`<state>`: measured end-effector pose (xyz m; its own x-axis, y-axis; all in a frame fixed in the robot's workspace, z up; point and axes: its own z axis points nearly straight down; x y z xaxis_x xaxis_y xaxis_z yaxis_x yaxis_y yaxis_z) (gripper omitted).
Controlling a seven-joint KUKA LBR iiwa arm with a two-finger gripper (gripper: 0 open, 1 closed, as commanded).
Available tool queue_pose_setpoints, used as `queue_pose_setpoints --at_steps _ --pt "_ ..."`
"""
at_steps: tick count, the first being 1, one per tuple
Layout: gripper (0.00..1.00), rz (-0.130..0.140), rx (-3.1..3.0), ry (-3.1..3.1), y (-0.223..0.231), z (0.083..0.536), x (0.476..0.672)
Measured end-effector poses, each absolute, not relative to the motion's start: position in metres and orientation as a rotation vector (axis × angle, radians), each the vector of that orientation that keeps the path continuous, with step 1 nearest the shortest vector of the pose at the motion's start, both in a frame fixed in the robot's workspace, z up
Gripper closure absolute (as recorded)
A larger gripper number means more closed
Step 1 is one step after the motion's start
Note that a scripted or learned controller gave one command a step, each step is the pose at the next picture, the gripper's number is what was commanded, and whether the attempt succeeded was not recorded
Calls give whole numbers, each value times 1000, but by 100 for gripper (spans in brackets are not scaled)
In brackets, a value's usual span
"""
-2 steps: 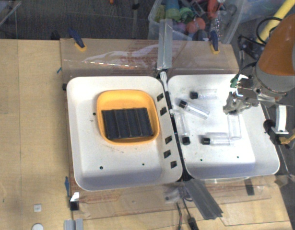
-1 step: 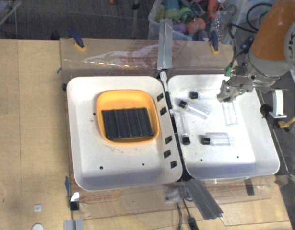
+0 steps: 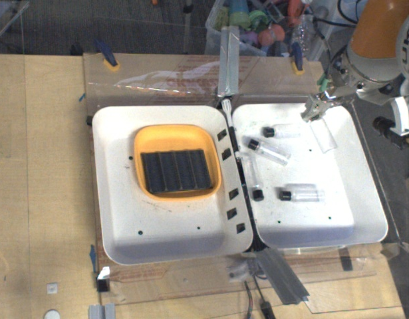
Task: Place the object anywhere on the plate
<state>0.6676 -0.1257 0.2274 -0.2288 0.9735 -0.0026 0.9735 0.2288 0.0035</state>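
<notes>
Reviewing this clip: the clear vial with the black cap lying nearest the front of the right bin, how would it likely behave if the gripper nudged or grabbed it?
The vial lies on its side and looks cylindrical, so a nudge would probably roll it across the smooth right bin. Its clear, glossy wall suggests it is light and may slip between fingers.

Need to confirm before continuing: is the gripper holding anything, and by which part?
Nothing is visibly held. The gripper sits at the right bin's back edge, apart from the vials.

Dark block (image 3: 176, 171) covering plate (image 3: 145, 141), seemingly
</notes>
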Motion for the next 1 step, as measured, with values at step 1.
queue_pose_setpoints --at_steps 1 --pt "100 2 1893 2501 -123 257 667"
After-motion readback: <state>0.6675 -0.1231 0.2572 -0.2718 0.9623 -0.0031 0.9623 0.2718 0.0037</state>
